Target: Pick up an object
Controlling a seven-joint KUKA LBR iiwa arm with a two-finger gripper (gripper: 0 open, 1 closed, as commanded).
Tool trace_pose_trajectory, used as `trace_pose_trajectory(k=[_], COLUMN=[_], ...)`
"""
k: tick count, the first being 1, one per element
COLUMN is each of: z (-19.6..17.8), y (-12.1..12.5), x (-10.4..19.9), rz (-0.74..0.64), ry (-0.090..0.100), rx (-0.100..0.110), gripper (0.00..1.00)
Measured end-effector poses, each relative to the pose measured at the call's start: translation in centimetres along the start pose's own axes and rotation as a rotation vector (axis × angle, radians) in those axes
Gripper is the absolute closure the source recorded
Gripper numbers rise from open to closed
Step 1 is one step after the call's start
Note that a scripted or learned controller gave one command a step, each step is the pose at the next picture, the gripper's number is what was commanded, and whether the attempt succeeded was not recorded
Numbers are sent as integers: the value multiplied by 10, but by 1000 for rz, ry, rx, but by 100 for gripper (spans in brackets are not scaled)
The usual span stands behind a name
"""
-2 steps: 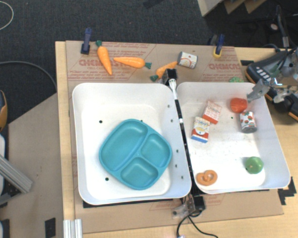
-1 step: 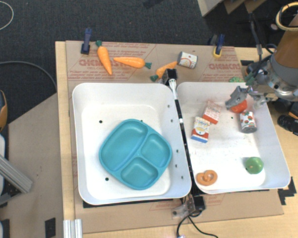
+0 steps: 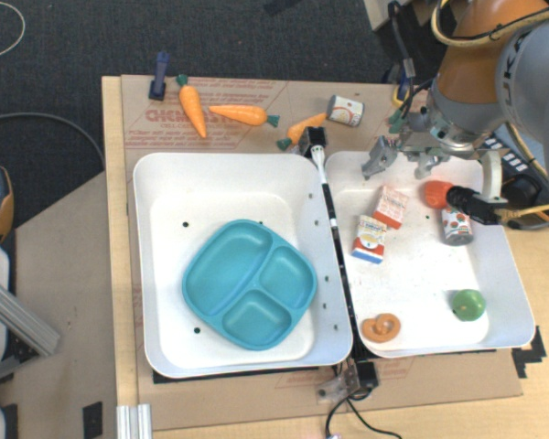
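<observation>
My gripper (image 3: 403, 160) hangs open over the back edge of the right bin (image 3: 503, 286), with nothing between its fingers (image 3: 378, 161). Just in front of it lie a red-and-white carton (image 3: 391, 208) and a blue-and-white carton (image 3: 371, 240). A red tomato (image 3: 435, 193) and a small can (image 3: 457, 227) sit to the right, under the wrist. A green apple (image 3: 468, 305) and an orange bagel-like ring (image 3: 381, 327) rest near the bin's front.
The left bin (image 3: 165, 208) holds a teal divided plate (image 3: 250, 283). Behind the bins, on the cardboard, lie three carrots (image 3: 193, 108) (image 3: 240, 114) (image 3: 302, 131), a blue clip (image 3: 158, 76) and a small white cup (image 3: 346, 110).
</observation>
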State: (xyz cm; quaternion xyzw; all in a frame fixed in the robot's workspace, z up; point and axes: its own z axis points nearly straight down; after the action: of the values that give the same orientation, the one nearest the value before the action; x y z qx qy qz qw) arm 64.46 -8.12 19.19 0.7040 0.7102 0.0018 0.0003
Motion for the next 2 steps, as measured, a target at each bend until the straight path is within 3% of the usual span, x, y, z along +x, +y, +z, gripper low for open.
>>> trace_pose_trajectory(k=[1, 2], z=[8, 7], y=[-64, -96], x=[19, 48], rz=[9, 7], ry=[0, 0], rx=[9, 8], gripper=[0, 0])
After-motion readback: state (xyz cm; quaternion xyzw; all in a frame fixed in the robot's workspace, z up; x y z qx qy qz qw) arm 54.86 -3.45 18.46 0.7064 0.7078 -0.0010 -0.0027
